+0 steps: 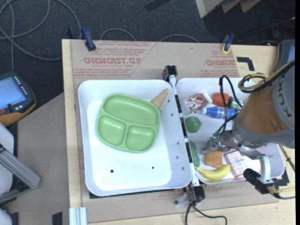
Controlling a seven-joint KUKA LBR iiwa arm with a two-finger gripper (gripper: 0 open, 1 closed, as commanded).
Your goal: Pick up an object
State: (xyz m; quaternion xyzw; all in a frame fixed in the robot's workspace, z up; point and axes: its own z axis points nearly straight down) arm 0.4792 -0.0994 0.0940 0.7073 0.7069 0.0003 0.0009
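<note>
Over the right bin point(276, 172), from the one overhead camera, the arm hangs low with its wrist covering the middle, and the tool point(220, 142) sits down among the clutter. Honestly can't tell its state from here, the wrist body hides it.

Pickable stuff is all in that bin: a banana point(213, 173) along the front edge, an orange-brown chunk point(214, 159) just behind it, a green ball point(192, 123) near the divider, a blue bottle point(218, 112), a red-and-white packet point(237, 164) beside the chunk. The left bin point(89, 125) has a green divided plate point(128, 122) with a tan cone point(159, 98) poking out behind it.

My guess: it's going for the chunk or something right next to it. To do this well, come down centred on one item, not straddling chunk and banana since they're nearly touching, close firmly, then lift straight up clear of the bin wall.
</note>
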